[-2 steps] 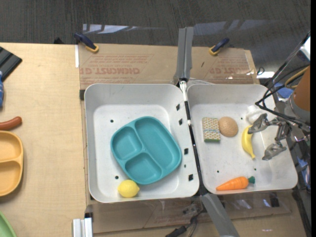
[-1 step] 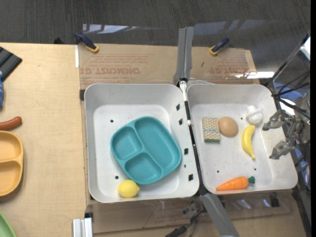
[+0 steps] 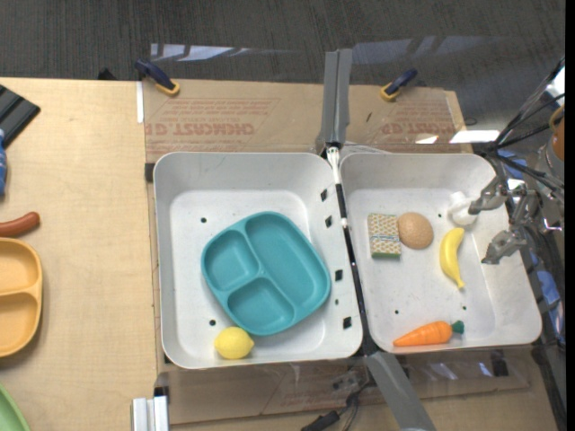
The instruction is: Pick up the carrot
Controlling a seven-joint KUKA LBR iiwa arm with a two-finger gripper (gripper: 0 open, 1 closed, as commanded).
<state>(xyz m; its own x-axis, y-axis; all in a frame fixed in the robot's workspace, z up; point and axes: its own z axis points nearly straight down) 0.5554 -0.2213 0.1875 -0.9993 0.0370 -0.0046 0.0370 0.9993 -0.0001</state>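
Carrot (image 3: 424, 334) lies at the near edge of the right bin (image 3: 503, 330), right of the banana's (image 3: 452, 256) near end. Gripper (image 3: 496, 225) hovers at the bin's right side, fingers spread, holding nothing.

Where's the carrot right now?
The carrot lies in the right bin, against its near wall, below the banana, with its green end pointing right.

Orange carrot (image 3: 423, 334) — flat, bin's near edge

A teal three-compartment plastic plate (image 3: 265, 272) and a round yellow lemon (image 3: 234, 343) lie in the left white bin (image 3: 180, 196); a curved yellow banana (image 3: 452, 256) lies in the right.
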